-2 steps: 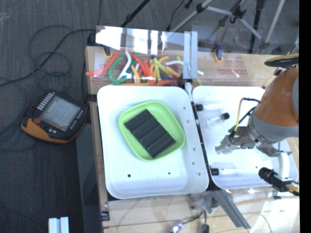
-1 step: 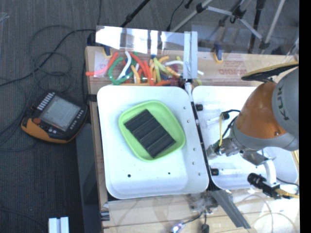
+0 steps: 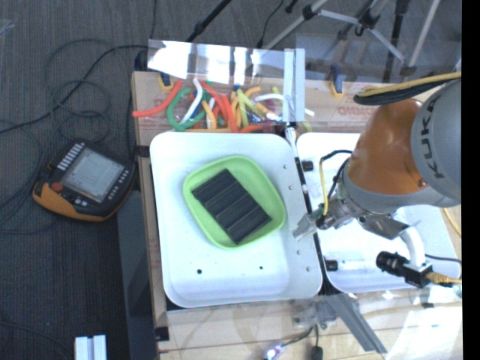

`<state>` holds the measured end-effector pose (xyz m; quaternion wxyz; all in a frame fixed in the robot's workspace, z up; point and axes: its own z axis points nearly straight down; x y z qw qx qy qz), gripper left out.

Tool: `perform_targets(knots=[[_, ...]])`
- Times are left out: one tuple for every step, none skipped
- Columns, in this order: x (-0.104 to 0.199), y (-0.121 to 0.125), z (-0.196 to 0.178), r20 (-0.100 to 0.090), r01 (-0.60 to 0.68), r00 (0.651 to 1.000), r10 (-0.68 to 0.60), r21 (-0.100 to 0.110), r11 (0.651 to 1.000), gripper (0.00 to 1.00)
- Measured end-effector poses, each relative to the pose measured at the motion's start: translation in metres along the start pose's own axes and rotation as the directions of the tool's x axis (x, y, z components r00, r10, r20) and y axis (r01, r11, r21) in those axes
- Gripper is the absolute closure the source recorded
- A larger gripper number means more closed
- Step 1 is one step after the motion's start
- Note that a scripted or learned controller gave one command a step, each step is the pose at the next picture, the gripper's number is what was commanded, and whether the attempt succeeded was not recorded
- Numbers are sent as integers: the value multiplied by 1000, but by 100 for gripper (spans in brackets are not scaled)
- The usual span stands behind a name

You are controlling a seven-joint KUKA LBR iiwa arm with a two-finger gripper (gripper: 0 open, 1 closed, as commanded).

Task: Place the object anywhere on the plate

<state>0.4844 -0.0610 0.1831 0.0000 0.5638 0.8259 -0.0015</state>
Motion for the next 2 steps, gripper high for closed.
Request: perform_targets(knots=[[62,23,0,-4,254,967,-254,-1,967,100],[62,23,0,-4,254,967,-254,-1,967,0]])
